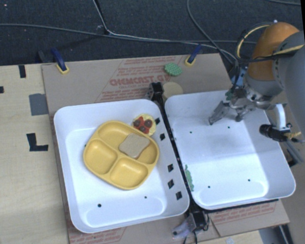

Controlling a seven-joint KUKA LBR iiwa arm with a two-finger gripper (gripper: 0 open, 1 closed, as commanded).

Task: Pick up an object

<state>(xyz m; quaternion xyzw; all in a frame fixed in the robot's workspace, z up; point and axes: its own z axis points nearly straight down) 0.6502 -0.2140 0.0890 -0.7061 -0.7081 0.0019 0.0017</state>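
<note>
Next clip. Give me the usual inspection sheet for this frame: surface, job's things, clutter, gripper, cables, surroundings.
Surface: cardboard sheet on a wooden bench, held by two blue clamps; left bin and right bin side by side.
Job's things: yellow divided tray in the left bin, a tan slab in one compartment, a small red-and-dark item at its far corner.
Clutter: green piece on the cardboard; green scrap at the right bin's left wall.
Gripper: gripper over the right bin, nothing seen held.
Cables: black cables behind the bench.
Surroundings: dark carpet.
</note>
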